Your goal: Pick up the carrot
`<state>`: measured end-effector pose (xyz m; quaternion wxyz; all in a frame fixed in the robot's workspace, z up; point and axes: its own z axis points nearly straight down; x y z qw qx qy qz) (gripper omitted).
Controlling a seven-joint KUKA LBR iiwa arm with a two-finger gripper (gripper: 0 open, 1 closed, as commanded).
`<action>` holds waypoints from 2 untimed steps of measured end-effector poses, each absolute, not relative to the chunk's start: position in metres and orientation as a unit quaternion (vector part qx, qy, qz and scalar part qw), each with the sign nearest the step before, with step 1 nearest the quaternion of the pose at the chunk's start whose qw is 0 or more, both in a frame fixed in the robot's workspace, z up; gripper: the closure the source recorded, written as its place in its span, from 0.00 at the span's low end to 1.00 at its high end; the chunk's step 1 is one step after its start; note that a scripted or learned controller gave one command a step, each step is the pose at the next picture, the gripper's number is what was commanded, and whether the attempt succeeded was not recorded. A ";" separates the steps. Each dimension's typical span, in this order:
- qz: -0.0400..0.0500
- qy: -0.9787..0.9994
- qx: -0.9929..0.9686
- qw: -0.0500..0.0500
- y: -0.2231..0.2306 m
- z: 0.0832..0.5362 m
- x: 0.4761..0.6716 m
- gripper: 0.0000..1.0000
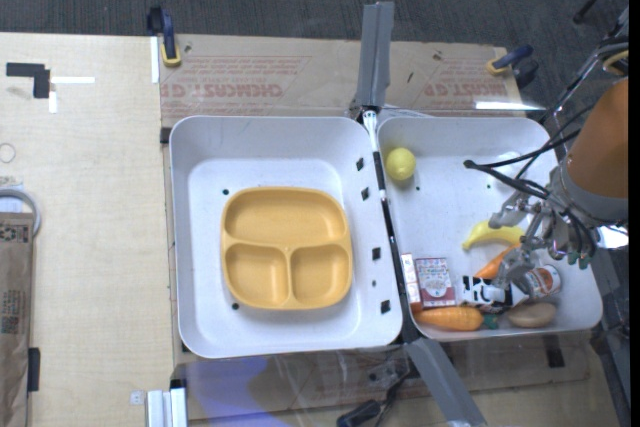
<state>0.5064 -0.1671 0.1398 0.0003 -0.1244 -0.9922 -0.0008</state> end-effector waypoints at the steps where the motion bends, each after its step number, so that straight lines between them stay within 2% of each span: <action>1: 0.002 -0.999 -0.039 -0.015 -0.189 0.103 0.532 0.00; 2: -0.001 -0.991 0.131 -0.002 -0.221 0.175 0.527 0.00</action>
